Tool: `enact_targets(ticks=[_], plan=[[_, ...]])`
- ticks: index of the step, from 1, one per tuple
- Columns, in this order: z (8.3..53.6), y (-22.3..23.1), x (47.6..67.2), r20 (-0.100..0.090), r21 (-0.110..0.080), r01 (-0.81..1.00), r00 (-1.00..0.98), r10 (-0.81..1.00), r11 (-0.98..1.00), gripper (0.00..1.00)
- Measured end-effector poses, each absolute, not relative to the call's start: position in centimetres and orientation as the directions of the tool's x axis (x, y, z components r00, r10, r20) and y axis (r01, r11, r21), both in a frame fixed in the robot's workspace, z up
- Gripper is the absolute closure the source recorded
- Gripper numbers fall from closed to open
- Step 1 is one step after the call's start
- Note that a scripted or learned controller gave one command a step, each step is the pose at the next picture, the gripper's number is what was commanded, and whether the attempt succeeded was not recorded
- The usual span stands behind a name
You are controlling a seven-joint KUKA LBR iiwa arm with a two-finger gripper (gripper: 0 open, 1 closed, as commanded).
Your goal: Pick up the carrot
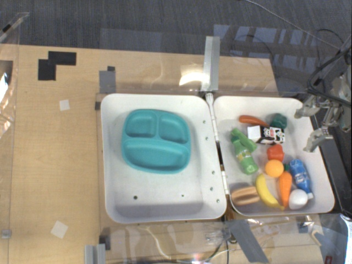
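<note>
- Nearest the camera, along the front of the right bin [330,205], lay a hot dog [245,194], a banana [267,191], the carrot [284,187] and a white egg [298,199].
- Carrot: front right part of that bin, between the banana and a blue bottle [300,175], touching or almost touching the egg at its lower end.
- Its long axis ran roughly front to back, thick end toward the orange [274,168], narrow end pointing at the bin's front wall.
- At the bin's right rim sat the gripper [319,121], its two fingers apart with nothing between them.
- From the gripper, the carrot lay forward and somewhat inward, toward the camera and to the left, with the bottle in between.
- In my judgement, the coming move called for travel toward the front wall, then a descent with the fingers straddling the carrot across its width.
- Crowding looked like the main risk: banana, bottle and egg hemmed it in closely.
- Farther back were a green bottle [243,150], a small carton [266,134], a red tomato [275,152] and a red chilli [252,120].
- Left bin [110,147] held a teal tray [155,140], well apart from the work.
</note>
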State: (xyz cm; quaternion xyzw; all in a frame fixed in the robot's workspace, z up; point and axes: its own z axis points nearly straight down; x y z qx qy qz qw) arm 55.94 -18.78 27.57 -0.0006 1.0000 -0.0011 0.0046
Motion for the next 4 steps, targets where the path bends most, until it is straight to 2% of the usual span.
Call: enact_targets(ticks=[1, 2, 3, 4], plan=[[11.9, -20.8, 55.2, -0.018, -0.013, -0.297, -0.955, -0.298, 0.955, 0.0], [10.9, -18.8, 52.3, -0.059, -0.035, -0.217, -0.974, -0.219, 0.975, 0.0], [9.0, -15.8, 50.0, -0.018, -0.004, -0.105, -0.994, -0.105, 0.994, 0.0], [10.3, -15.7, 50.5, -0.03, -0.008, -0.111, -0.993, -0.111, 0.994, 1.0]])
